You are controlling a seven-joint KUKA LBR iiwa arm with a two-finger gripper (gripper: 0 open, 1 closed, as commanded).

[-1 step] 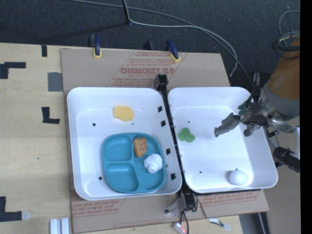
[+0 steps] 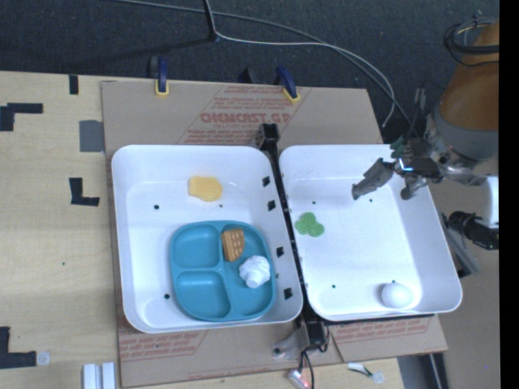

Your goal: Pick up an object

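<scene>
**benchwatcher:** so the gripper (image 2: 388, 180) is hanging over the far part of the right bin (image 2: 422, 241), arm coming in from the right side; fingers look spread apart, one dark one poking out to the left, another shorter one by the wrist; nothing between them as far as I can see, so it's carrying nothing right now.

**tray_guy:** what's it even going for?

**benchwatcher:** my guess is something in that same bin; there's a flat green thing (image 2: 309, 225) near the left wall, well apart from the fingers, and a white ball (image 2: 396, 294) down by the near rim; either would need the arm to travel and drop first; the green one looks thin, so probably a pain to pinch off the floor.

**tray_guy:** and the other side?

**benchwatcher:** left bin (image 2: 134, 217) has a blue divided tray (image 2: 195, 290) with a waffle-looking brown piece (image 2: 233, 244) and a white crumpled lump (image 2: 255, 271) sitting on its right side; a yellow chunk (image 2: 205, 188) lies loose behind the tray; all scattered, I'd say on purpose so each can be grabbed alone.

**tray_guy:** setup?

**benchwatcher:** bins sit edge to edge on cardboard (image 2: 235, 116) clamped at the back; wooden bench (image 2: 49, 241) with black tape marks; dark carpet (image 2: 324, 14) behind, cable trailing across it.
</scene>
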